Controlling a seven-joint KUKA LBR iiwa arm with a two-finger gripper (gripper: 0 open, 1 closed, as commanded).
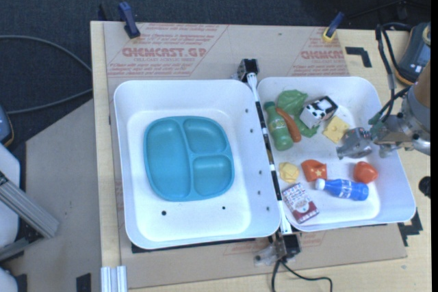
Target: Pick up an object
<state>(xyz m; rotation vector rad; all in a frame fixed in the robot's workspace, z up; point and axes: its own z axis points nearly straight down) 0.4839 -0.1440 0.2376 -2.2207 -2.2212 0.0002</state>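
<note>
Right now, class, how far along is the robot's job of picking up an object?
Done: the pincer has reached the right bin, low among the toys. In hand: nothing visibly gripped. Left: grasp and lift something, perhaps the nearby orange toy or blue bottle.

Wooden bench (102,147), two white bins (130,113) side by side

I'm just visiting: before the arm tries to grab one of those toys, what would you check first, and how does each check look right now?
1. Toys within the right bin: ok, all lie inside it.
2. Gripper over that bin: ok, near its right side.
3. Anything between its fingers already: cannot tell.
4. A toy close by: ok, the red piece and yellow piece lie near it.
5. Room around the blue bottle: not ok, it touches neighbours.
6. Blue tray out of the way: ok, in the left bin.
</note>
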